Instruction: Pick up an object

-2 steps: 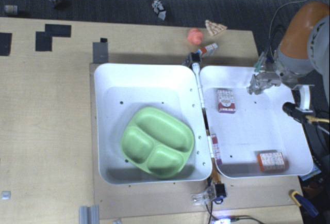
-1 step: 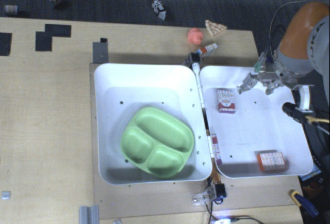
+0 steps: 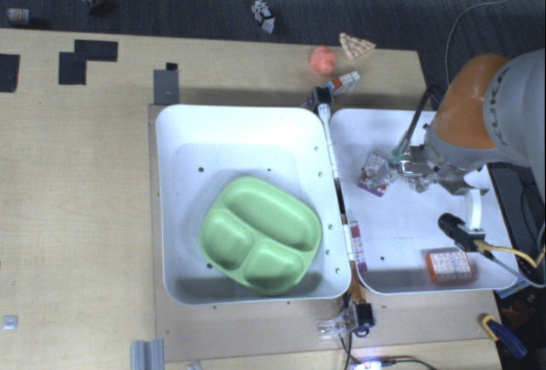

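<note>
My gripper (image 3: 408, 169) is low over the right bin (image 3: 401, 125), in its upper middle, under the grey arm with the orange band. A small crumpled clear packet with a purple patch (image 3: 374, 173) lies right against the gripper's left side; whether it sits between the fingers is unclear. An orange-brown block with a pale label (image 3: 450, 266) rests near the right bin's front right corner. In the left bin (image 3: 183, 138) a green divided plate (image 3: 260, 232) lies tilted towards the front.
A pink ball (image 3: 322, 60) and a tan wedge (image 3: 357, 45) sit on the bench behind the bins. A small red-and-white item (image 3: 344, 83) lies at the back of the ridge between the bins. The right bin's front left floor is bare.
</note>
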`<action>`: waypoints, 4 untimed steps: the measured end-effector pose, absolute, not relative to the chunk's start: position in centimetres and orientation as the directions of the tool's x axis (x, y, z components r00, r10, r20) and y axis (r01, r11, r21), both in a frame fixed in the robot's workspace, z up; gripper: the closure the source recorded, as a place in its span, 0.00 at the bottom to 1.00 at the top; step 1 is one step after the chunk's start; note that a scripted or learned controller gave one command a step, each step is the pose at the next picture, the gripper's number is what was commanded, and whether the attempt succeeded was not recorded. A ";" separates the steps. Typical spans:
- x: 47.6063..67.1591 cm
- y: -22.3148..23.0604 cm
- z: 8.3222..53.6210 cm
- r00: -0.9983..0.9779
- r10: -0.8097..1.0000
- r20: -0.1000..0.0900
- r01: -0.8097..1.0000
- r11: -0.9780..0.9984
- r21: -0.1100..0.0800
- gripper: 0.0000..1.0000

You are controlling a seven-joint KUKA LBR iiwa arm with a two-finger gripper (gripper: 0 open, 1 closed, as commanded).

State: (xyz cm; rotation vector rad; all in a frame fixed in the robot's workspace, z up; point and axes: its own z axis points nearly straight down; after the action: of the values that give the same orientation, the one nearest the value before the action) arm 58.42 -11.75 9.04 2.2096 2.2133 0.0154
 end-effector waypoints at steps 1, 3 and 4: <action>58.7 -11.6 10.3 -0.005 1.000 -0.001 1.000 0.005 0.025 1.00; 64.6 -19.1 14.9 -0.004 1.000 -0.001 1.000 0.004 0.005 0.00; 61.6 -11.8 9.2 -0.003 1.000 -0.002 1.000 0.003 0.012 0.00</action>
State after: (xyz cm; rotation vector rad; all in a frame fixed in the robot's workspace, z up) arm 61.59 -11.78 9.24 2.2108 2.2183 0.0110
